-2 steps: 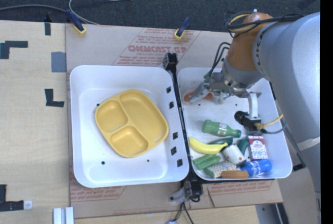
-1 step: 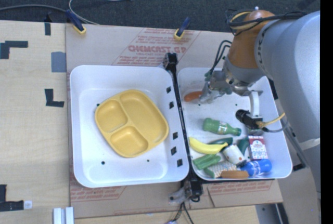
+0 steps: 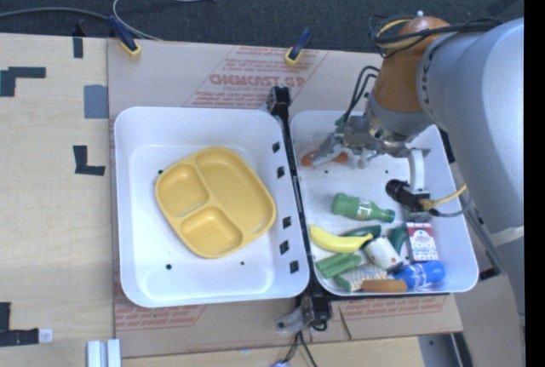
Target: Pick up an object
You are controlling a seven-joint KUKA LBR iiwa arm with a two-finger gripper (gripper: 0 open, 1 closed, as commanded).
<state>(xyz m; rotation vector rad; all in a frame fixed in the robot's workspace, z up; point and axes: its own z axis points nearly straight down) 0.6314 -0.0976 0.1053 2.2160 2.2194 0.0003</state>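
1. We see the hand (image 3: 341,148) low in the right white plastic bin (image 3: 464,272), over a small orange object (image 3: 328,157).
2. Whether its grip is spread or pinched, we cannot tell.
3. A yellow three-compartment tray (image 3: 215,201) lies in the left bin (image 3: 140,272).

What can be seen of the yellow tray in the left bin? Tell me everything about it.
The yellow tray is a rounded-corner divided plate, apparently smooth plastic, with three shallow compartments: one large along its upper right side, two smaller ones at its left and bottom. It lies flat, right side up, turned at a slant to the bin's walls, near the middle of the left bin. Its compartments hold nothing. It rests on the bin's white floor, and nothing else touches it.
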